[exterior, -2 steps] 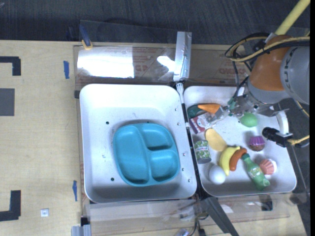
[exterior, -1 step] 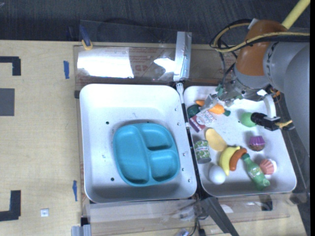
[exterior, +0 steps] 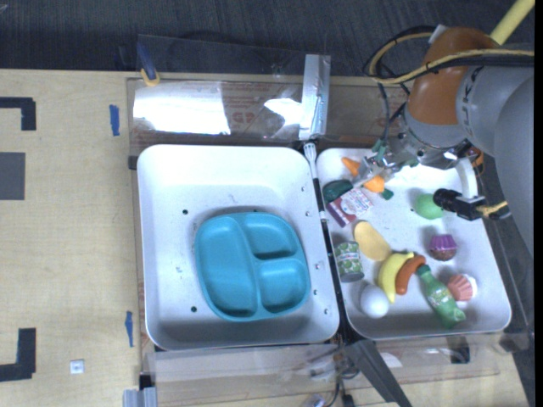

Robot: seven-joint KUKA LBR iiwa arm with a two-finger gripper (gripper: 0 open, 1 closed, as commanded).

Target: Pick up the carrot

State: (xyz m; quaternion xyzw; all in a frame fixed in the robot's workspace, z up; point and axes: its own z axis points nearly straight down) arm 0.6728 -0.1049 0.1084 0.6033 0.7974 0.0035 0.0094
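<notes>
Hovering low at the far left corner of the right bin, gripper sits right over the carrot. Cannot tell its state, or whether it grips. Carrot looks unlifted among toys; lift remains.

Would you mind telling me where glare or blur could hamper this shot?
Camera view: strong glare on the clear sheet behind the left bin; the gripper over the carrot looks soft and cluttered; the bins' lighting is otherwise even.
</notes>
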